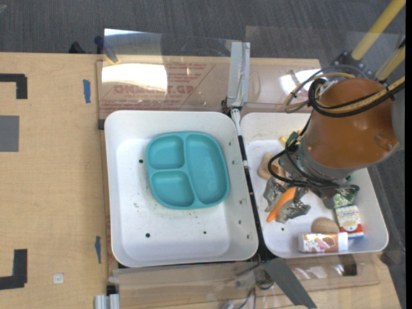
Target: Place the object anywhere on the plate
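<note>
A teal divided plate lies in the left white bin, slightly back of its middle. Low over the right bin, under the orange-banded wrist, is my gripper. An orange carrot-shaped object lies right at the gripper's tip, slanting toward the bin's front left. The grey metal parts of the gripper crowd around it, and whether it rests on the bin floor or is lifted is not clear. The arm hides much of the right bin's back half.
The right bin also holds a tan egg-shaped item, a small red-and-white carton, a pink and white tube lying on its side, and a tan piece near the divider. A raised rim separates the two bins.
</note>
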Motion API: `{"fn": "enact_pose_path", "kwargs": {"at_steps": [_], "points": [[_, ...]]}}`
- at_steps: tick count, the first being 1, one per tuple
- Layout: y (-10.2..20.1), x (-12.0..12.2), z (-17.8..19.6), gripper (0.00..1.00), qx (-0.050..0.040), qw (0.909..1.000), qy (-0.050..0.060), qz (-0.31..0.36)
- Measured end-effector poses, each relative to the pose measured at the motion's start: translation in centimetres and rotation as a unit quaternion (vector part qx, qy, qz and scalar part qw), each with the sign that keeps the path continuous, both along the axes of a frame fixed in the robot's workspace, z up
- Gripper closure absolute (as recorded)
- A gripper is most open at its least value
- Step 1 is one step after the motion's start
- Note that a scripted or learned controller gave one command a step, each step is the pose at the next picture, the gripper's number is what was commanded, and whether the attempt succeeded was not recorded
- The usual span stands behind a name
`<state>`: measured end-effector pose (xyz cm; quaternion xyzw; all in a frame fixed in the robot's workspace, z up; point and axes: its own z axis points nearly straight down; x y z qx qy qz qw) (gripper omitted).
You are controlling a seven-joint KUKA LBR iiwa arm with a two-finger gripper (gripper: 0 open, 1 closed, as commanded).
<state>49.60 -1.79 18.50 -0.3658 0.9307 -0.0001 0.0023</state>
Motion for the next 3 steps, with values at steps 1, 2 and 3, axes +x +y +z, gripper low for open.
{"fn": "enact_pose_path", "kwargs": {"at_steps": [1,2,3], "points": [[5.1,6.5,0.0,1.0,0.0016,0.9996,-0.001,0.029],[11.7,9.8,3.0,1.0,0.0019,0.9977,-0.003,0.067],[11.5,9.8,2.8,0.0,0.0012,0.9979,-0.001,0.065]]}}
